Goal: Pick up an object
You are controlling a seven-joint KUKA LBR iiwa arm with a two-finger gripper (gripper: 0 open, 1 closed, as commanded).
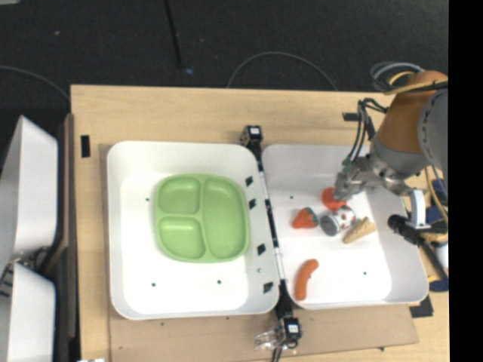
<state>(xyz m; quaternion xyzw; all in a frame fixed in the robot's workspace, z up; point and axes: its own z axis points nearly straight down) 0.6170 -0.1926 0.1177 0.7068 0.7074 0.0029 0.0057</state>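
Two bins sit side by side on my bench (90, 202). The left bin (128, 277) holds a divided plate (202, 217) near its centre. The right bin (377, 277) holds five items: a strawberry-shaped toy (305, 218) left of a small can (329, 225), a wedge-shaped piece (359, 230) right of the can, a rounded item (332, 199) on the far side of the can, and a sausage-shaped toy (305, 277) nearer, well apart from the cluster. My gripper (349, 183) is just above the rounded item.

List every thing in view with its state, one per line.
Gripper: down in the right bin, over a red-orange piece.
Strawberry: lying loose.
Sausage: lying loose, apart from the rest.
Grey-and-white piece: beside a tan wedge.
Green plate: flat in the left bin.
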